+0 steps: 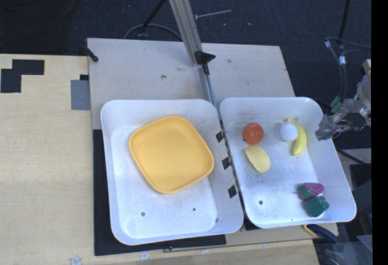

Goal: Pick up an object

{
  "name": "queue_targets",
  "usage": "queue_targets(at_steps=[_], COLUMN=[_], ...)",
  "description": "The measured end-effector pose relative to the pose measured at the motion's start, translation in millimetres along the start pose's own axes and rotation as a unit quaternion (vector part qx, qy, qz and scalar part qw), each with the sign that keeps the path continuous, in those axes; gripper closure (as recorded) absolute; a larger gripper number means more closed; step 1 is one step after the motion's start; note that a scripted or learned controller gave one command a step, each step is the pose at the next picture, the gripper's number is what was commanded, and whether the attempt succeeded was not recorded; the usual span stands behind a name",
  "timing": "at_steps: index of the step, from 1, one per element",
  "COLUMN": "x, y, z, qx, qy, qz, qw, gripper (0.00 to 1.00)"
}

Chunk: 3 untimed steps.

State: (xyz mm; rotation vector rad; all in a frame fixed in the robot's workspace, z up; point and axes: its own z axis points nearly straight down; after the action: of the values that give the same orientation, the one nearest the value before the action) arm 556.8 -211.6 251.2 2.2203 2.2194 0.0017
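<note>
The right bin (273, 106) holds a red tomato (253, 133), a white egg (288, 131), a yellow banana (299, 140) and a pale yellow lemon-shaped piece (257, 159). Near its front right corner lie a purple piece (310, 189) and a dark green piece (316, 205). My gripper (332, 127) hangs just outside the right bin's right rim, level with the banana and apart from it. Nothing shows between its fingers.
The left bin (121, 118) carries a large yellow square plate (171, 153). A metal rail (187, 15) slants up from between the bins at the back. Black clips (225, 162) line the seam between the bins. A wooden bench top (42, 154) lies to the left.
</note>
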Motion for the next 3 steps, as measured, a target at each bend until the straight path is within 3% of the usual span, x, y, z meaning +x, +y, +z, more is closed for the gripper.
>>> queue_targets(at_steps=[3], x=[151.1], y=[20.5], z=[16.2], qx=[0.002], qy=[0.001], qz=[-0.002], qw=[1.0000], gripper=[1.00])
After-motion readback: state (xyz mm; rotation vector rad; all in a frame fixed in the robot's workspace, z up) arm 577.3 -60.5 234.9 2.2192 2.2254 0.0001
